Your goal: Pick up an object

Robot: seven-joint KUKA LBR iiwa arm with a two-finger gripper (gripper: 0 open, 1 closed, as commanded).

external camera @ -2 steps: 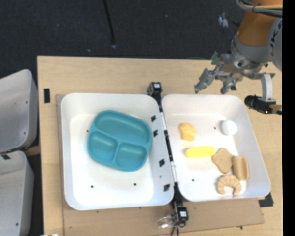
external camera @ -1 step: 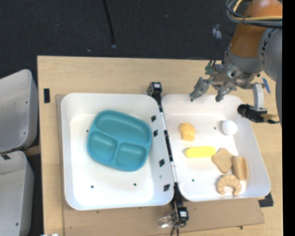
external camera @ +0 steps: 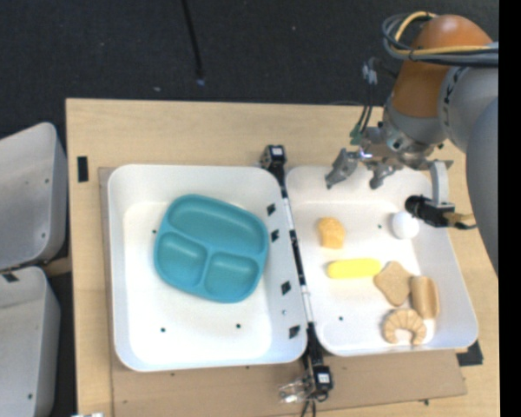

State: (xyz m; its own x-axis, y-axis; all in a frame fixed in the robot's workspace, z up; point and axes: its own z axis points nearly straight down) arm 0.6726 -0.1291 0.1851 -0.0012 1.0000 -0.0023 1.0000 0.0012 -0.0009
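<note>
My gripper [external camera: 361, 172] hangs over the far edge of the right bin [external camera: 352, 333], its two grey fingers spread apart with nothing between them. Below it in that bin lie an orange-brown nugget [external camera: 331, 231], a yellow banana-like piece [external camera: 353, 269], a white egg [external camera: 405, 225], a tan slice of bread [external camera: 392, 282], a hot dog bun [external camera: 424, 297] and a croissant [external camera: 405, 326]. All lie loose on the bin floor, apart from the gripper.
The left bin [external camera: 135, 337] holds a teal divided plate [external camera: 211, 248]. A ridge with black clips [external camera: 288, 250] separates the two bins. The wooden bench [external camera: 174, 129] borders both bins, and a grey chair [external camera: 17, 198] stands at the far left.
</note>
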